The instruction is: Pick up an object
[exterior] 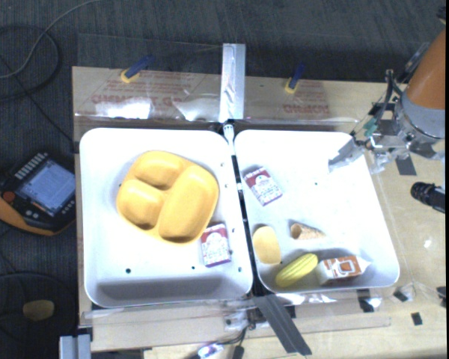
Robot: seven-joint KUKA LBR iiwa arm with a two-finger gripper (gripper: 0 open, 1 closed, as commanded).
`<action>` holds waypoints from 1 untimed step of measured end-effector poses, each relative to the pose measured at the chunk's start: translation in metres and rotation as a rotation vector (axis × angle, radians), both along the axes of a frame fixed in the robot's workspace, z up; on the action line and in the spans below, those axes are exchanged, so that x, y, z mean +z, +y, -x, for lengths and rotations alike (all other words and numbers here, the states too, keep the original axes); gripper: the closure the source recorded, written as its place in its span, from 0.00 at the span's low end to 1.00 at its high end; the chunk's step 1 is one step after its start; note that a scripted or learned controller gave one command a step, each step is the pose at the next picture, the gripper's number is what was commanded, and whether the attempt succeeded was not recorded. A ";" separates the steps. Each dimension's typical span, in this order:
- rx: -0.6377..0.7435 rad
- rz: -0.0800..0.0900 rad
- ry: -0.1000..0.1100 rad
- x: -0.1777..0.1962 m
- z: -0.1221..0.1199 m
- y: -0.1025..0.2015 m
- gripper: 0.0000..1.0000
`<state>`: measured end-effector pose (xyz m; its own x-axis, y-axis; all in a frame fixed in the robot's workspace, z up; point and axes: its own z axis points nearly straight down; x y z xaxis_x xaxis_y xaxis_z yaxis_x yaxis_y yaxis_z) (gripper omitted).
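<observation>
Beside gripper [357, 149], red carton [263, 185], cone [307, 232], corn [296, 269], juice box [340, 267]

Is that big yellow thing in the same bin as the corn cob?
No, the big yellow thing lies in the left bin, while the corn cob lies in the right bin.

Two white bins [97, 290]. Left bin: a large yellow bun-shaped toy [167, 194], glossy, in three lobes; lower right of it a small red-and-white carton [215, 245]. Right bin: a second red-and-white carton [262, 185] at upper left; a tan cone [307, 232] at centre; a pale yellow round piece [266, 244]; a yellow-green corn cob [296, 268]; an orange-and-white box [340, 267] at lower right. Arm [432, 77] at the frame's right: orange band, grey below. Bench [344, 99] light tan, with red print under clear sheeting and two clips [135, 69], yellow and blue. Floor dark grey. Orange pendant [34, 193] with a bluish screen at left.
</observation>
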<state>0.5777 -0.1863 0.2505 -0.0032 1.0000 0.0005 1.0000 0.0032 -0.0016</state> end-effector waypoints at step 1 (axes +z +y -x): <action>0.102 -0.001 0.001 -0.100 0.063 -0.008 0.00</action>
<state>0.5144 -0.1946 0.1503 -0.1045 0.9945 0.0011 0.9945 0.1045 -0.0023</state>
